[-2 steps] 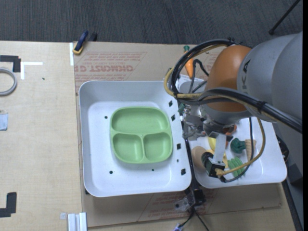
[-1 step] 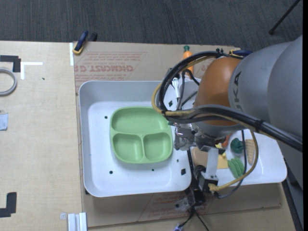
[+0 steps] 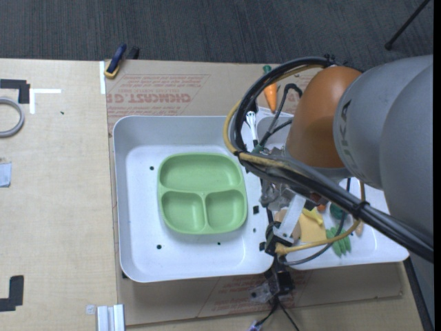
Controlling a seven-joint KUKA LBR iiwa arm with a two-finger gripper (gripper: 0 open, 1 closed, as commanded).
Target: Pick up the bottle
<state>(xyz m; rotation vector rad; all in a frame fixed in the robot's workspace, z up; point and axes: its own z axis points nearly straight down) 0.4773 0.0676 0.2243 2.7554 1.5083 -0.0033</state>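
Observation:
My arm (image 3: 358, 129), grey with an orange band (image 3: 317, 119), reaches over the right bin (image 3: 386, 254) and hides most of what lies in it. The gripper (image 3: 277, 207) hangs low at that bin's left side, wrapped in black and yellow cables. Beside it I see a yellow object (image 3: 311, 227) and a green object (image 3: 339, 240) on the bin floor. An orange object (image 3: 271, 96) peeks out at the bin's far edge. I cannot tell whether any of these is the bottle.
The left bin (image 3: 134, 219) holds a light green divided plate (image 3: 203, 193). Both bins rest on brown cardboard (image 3: 158, 92) on the wooden bench. A blue and yellow tool (image 3: 115, 61) lies at the cardboard's far left corner.

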